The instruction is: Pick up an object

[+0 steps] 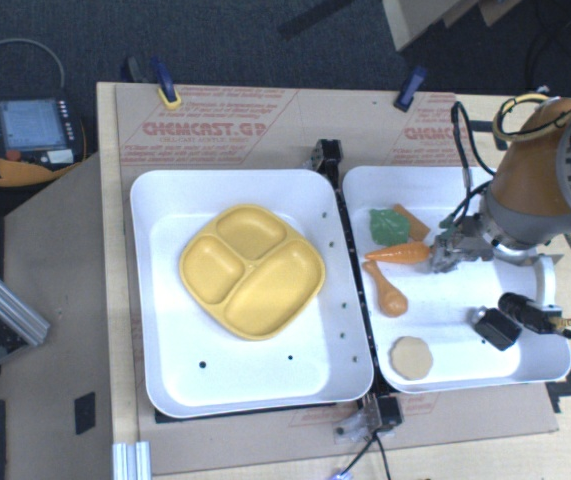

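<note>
Looking down on the bench, you meet first, at the near edge of the right white bin point(535, 368), a round tan cookie-shaped disc point(411, 357) lying flat in its near-left corner; a little farther in, close to the bin's left wall, lies a small orange pear-shaped piece point(388, 293), its thin end pointing away from you; beyond it an orange carrot-shaped toy point(398, 255) lies crosswise, its thick end toward the bin's middle; farther still, near the far-left corner, a green leafy-looking plastic piece point(389, 226) rests partly over an orange wedge point(415, 224).

The grey two-finger gripper point(443, 255) sits low at the carrot's right end, right against it; whether the claw is released or clenched you cannot tell, since the fingers are too dark and small to read, and nothing is plainly seen between them; the arm's orange band point(527, 168) rises behind it at the bin's right side.

In the left white bin point(155, 298), a yellow three-compartment plastic plate point(252, 270) lies turned at an angle near the middle.
</note>
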{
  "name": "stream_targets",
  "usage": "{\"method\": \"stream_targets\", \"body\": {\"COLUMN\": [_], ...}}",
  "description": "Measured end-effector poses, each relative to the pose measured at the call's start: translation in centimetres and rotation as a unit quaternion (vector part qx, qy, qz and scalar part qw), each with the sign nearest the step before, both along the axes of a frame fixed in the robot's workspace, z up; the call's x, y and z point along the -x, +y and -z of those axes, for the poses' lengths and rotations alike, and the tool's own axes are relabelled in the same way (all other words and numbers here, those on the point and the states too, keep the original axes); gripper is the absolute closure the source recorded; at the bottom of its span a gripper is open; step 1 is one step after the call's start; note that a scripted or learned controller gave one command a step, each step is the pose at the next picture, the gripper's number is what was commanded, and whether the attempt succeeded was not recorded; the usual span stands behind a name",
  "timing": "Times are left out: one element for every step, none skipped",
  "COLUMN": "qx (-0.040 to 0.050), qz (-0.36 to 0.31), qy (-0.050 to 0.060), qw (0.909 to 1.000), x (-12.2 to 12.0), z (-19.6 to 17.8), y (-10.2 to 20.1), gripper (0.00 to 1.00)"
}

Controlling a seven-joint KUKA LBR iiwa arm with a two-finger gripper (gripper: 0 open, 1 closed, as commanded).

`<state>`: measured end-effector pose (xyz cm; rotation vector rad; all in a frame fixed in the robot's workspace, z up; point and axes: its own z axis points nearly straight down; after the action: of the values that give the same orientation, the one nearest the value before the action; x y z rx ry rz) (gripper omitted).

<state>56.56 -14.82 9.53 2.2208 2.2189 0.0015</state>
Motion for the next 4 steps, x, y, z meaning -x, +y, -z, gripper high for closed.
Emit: {"method": "stream_targets", "body": {"qx": [0.0006, 0.0009, 0.0012, 0.0007], "qz": [-0.001, -0.001, -0.001, -0.001], "qy": [-0.003, -0.003, -0.003, -0.001], "qw": [1.0, 1.0, 1.0, 1.0], "x": [-0.4, -1.0, -1.0, -1.1], "z": [-6.2, -12.6, -18.7, -18.6], "y": [0.6, 0.6, -0.2, -0.2], "gripper": [1.0, 1.0, 1.0, 1.0]}}
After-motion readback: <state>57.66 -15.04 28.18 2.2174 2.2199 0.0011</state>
